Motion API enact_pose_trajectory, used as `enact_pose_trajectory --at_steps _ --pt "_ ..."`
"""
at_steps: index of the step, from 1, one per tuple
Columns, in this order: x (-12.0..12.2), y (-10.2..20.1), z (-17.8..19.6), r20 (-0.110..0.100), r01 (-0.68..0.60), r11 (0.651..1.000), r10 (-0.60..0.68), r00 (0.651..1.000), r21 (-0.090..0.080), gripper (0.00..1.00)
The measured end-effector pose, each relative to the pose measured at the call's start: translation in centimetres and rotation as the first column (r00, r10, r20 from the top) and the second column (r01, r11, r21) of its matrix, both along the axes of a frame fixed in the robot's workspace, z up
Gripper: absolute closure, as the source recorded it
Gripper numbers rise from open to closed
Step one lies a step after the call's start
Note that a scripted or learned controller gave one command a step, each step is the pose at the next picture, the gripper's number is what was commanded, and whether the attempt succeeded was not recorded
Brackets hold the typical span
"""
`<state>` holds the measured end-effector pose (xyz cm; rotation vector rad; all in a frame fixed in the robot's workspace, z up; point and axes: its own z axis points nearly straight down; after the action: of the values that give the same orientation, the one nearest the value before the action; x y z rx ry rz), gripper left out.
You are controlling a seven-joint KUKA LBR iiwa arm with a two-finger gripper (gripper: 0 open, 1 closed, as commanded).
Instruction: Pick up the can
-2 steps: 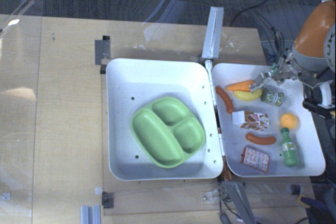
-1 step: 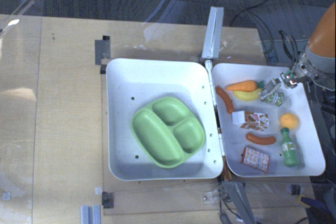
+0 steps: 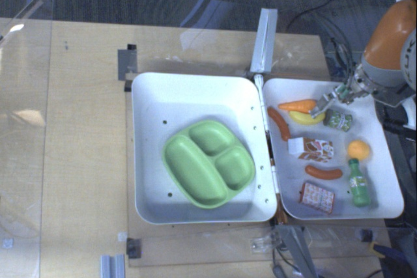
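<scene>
The can (image 3: 339,120), small with a green and silver label, lies in the right bin (image 3: 389,205) near its far edge. The gripper (image 3: 328,104) hangs just above and to the left of the can, reaching in from the upper right below the arm's orange band (image 3: 389,36). Its tip sits over the yellow banana (image 3: 305,116), beside the can. Nothing shows as held.
The right bin also holds a carrot (image 3: 297,105), two sausages (image 3: 279,123) (image 3: 323,172), a small carton (image 3: 316,150), an orange (image 3: 359,150), a green bottle (image 3: 358,185) and a red packet (image 3: 317,196). A green divided plate (image 3: 207,162) lies in the left bin (image 3: 150,140).
</scene>
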<state>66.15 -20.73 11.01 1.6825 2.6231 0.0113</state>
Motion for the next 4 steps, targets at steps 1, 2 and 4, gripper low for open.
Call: enact_pose_trajectory --at_steps 1,2,4 --pt "-2.0 0.2 8.9 -0.013 -0.057 0.998 0.057 0.998 0.004 0.00" --pt "0.0 0.1 0.2 -0.006 -0.032 0.999 0.032 0.999 0.001 0.00" --pt "-0.2 0.2 0.7 -0.016 -0.129 0.992 0.129 0.992 0.004 0.00"
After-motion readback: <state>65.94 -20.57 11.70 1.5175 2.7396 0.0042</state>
